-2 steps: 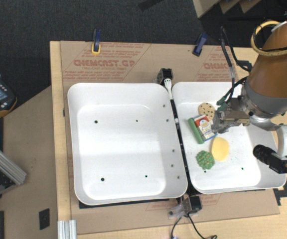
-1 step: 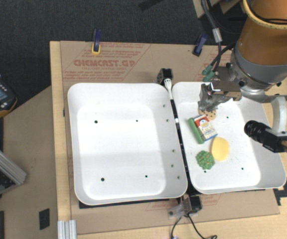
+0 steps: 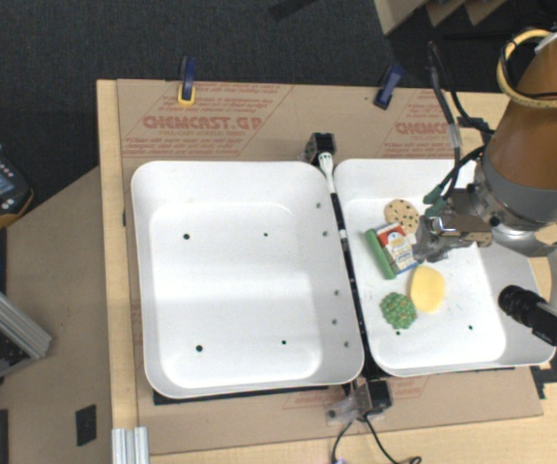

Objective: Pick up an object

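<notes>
The right bin point(image 3: 472, 341) holds several small objects: a round speckled cookie point(image 3: 401, 213), a green and red box point(image 3: 390, 249), a yellow lemon-like piece point(image 3: 427, 289) and a green broccoli piece point(image 3: 397, 310). My gripper point(image 3: 431, 245) hangs low over the bin, right beside the box's right edge and just above the yellow piece. The grey wrist with its orange band point(image 3: 540, 95) reaches in from the right and covers the fingers from above.
The left bin point(image 3: 162, 288) lies beside the right one, with a black divider clip point(image 3: 320, 149) at the top between them. Blue clamps point(image 3: 188, 75) hold the cardboard base. A black part point(image 3: 535, 312) juts over the right bin's right edge.
</notes>
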